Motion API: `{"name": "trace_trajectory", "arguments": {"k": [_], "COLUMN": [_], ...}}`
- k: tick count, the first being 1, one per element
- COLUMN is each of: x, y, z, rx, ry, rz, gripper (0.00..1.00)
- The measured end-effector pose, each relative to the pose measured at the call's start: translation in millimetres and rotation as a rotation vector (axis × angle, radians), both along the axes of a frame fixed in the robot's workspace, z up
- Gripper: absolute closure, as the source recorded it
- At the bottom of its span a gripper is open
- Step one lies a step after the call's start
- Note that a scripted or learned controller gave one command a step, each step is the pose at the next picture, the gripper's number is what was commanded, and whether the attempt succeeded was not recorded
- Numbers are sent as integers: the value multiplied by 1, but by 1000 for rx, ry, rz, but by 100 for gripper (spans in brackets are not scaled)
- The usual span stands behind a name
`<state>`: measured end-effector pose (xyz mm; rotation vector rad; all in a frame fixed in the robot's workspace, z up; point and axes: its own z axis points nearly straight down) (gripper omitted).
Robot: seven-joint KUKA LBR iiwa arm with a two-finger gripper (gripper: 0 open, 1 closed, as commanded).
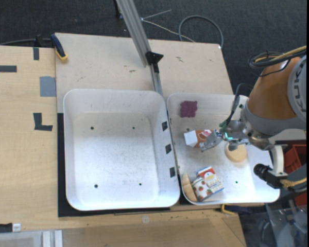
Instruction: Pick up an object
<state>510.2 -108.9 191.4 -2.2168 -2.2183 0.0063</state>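
The gripper (212, 140) sits low in the right bin (221, 101), beside a small white block (190, 138). Whether it is clenched, I cannot tell. It should centre over the block before lifting

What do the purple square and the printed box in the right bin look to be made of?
The purple square looks soft, perhaps foam or sponge: matte, mottled, slightly ragged edges. The printed box looks like thin cardboard: flat faces, crisp folds, coloured print on white. Neither is certain from this view. The gripper sits between them.
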Motion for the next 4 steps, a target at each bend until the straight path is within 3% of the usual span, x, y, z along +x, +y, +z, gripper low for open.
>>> {"name": "trace_trajectory", "arguments": {"k": [1,3,4], "x": [1,1,2], "y": [0,-4,-4], "z": [2,-98,-85], "rx": [0,0,0], "ry": [-4,2,-2], "rz": [1,0,1], "gripper": [0,0,100]}}
